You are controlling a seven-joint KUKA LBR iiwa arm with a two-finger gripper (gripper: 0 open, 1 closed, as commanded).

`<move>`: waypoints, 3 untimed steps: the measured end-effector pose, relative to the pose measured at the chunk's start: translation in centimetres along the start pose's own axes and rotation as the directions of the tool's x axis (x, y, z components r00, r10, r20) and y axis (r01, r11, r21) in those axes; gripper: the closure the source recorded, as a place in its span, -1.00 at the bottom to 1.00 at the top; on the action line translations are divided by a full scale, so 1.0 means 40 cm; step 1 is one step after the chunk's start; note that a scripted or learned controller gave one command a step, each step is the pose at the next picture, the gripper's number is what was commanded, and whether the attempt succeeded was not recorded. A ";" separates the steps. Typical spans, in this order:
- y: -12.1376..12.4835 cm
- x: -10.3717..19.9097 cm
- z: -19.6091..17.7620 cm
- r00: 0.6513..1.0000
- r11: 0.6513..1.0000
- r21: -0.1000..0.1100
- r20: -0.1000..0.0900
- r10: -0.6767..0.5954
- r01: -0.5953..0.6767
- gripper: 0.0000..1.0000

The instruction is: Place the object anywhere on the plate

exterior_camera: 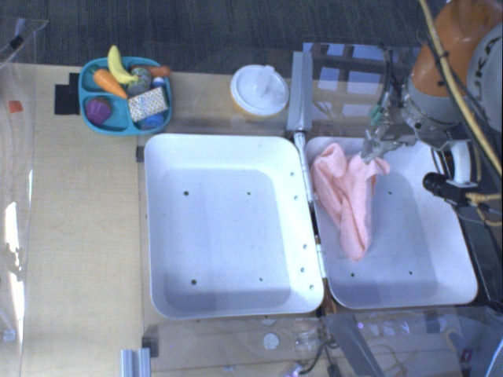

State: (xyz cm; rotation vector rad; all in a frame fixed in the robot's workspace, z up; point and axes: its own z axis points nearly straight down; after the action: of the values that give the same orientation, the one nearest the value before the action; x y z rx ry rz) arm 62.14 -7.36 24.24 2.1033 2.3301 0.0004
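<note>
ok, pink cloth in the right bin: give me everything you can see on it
The pink cloth looks like soft fabric, crumpled and folded into a long bunched strip. It lies in the right bin, along its left side, running from near the top edge down toward the middle. Its upper right corner sits at the gripper, apparently pinched and slightly lifted there. Nothing else touches it.

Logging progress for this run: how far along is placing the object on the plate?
Early stage. Done: the end effector has reached the pink cloth in the right bin. In hand: it sits at the cloth's upper corner, which looks pulled up toward it, though a firm grip isn't clear. Left: most of the cloth lies in the bin, and the blue plate of toy food sits far off on the bench.
</note>
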 end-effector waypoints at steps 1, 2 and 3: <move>0.004 0.006 0.045 1.000 1.000 0.000 -0.001 -0.006 0.006 1.00; 0.006 0.149 0.033 0.917 0.917 -0.002 -0.001 -0.399 0.399 1.00; 0.035 0.284 0.010 0.687 0.687 -0.003 0.000 -0.727 0.727 1.00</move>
State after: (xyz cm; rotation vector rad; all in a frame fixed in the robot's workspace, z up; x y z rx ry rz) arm 62.37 4.07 23.81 1.0087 2.9712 0.0036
